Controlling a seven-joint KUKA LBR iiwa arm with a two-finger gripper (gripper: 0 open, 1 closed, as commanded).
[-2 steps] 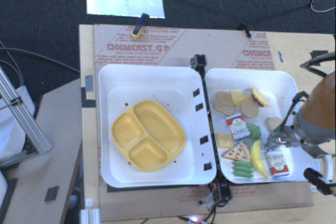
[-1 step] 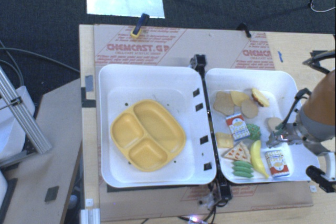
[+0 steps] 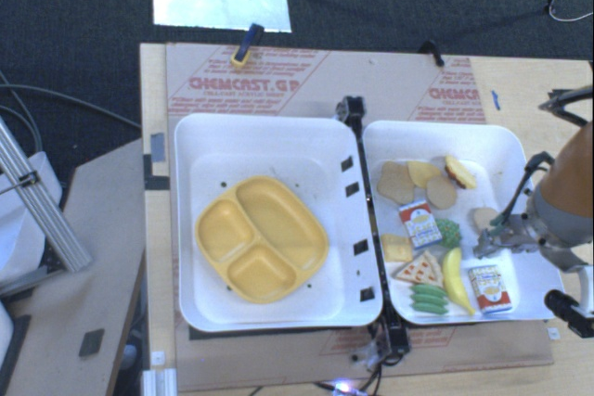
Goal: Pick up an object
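End effector (image 3: 490,241) sits low over the right bin (image 3: 509,144), near its right wall, arm entering from the right edge of the camera view. Cannot tell whether it is open or closed; nothing visible in its grasp.

Right bin contents, all toy food:
- Small carton (image 3: 490,287), red and white, lies just below the end effector, near the bin's front edge. Nearest object to the tool.
- Banana (image 3: 455,280), just left of that carton, lying lengthwise toward the front.
- Second carton (image 3: 420,224), further left, mid-bin.
- Broccoli piece (image 3: 449,232), between the second carton and the end effector.
- Pizza slice (image 3: 419,271) and green pea pods (image 3: 428,298) at front left.
- Round tan cookies (image 3: 397,182) and a sandwich piece (image 3: 459,172) toward the back.

Left bin (image 3: 269,130) holds a yellow divided tray (image 3: 263,237), well apart from the end effector.
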